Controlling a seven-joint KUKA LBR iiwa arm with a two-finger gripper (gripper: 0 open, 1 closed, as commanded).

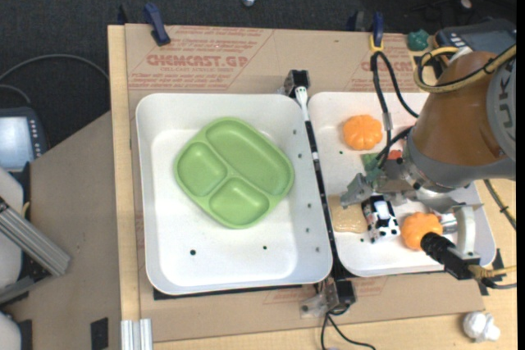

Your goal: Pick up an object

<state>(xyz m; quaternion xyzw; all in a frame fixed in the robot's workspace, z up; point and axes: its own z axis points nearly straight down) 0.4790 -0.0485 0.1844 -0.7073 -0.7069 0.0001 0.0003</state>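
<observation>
Arm's down in the right bin [484, 246], so you're at the reach/grasp step. Pincer [371, 205] sits low, mid-bin, near a black-and-white toy [380, 217] and just left of an orange ball [416, 229]; can't tell whether it's spread or pinching anything. Another orange piece, a small pumpkin [362, 131], lies near the bin's far side. Left bin [156, 201] has a green divided plate [235, 172]. Next, IMO: confirm a grip, then lift straight up.
</observation>
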